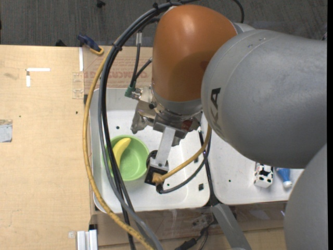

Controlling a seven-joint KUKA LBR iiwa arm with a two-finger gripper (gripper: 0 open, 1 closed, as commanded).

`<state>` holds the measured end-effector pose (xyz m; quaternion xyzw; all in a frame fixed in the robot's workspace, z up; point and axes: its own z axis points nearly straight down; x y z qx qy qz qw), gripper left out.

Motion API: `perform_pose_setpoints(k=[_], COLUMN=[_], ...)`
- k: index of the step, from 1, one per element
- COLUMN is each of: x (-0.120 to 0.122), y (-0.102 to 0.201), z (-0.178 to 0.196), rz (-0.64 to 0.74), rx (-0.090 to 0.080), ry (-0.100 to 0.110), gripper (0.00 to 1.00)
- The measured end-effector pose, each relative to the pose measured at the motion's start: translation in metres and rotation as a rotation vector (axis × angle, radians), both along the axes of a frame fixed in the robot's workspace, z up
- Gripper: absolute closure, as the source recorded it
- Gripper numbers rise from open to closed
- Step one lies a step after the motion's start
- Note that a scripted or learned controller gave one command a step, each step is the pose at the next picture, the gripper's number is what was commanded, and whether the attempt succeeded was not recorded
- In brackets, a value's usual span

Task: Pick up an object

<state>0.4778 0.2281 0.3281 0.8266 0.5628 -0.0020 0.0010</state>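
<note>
Right now the arm (250, 87) hangs low over the left bin (177, 198), and its wrist and orange band block most of the view down. The gripper (141, 123) sits just under the wrist, above the bin floor toward the back. I can't tell how wide it is or whether it has anything, as too much is hidden. The nearest candidate is the green bowl (134, 163) on the left side of that bin, with a yellow banana (120, 149) lying inside against its left wall. The gripper is near the bowl's far rim but looks apart from it. The right bin (234, 189) holds 2 small things, a black-and-white toy (264, 175) and a blue item (284, 177) just beside it, both well apart from the gripper. My read is that this is the approach step, with the grasp probably not made. The next move likely calls for shifting toward the bowl and coming down over the banana or the rim. The rim is thin and curved and the banana is tucked against the wall, so either could slip.
</note>
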Motion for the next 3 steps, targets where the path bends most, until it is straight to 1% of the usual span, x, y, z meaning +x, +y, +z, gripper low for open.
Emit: perform_pose_setpoints(k=[1,2,3], x=[-0.001,0.01,-0.001], y=[-0.001,-0.016,-0.001], z=[-0.166,-0.063,-0.237], rz=[0.138,0.294,0.142], rx=[-0.001,0.0,0.001], ry=[0.004,0.001,0.001], gripper=[0.0,0.0,0.0])
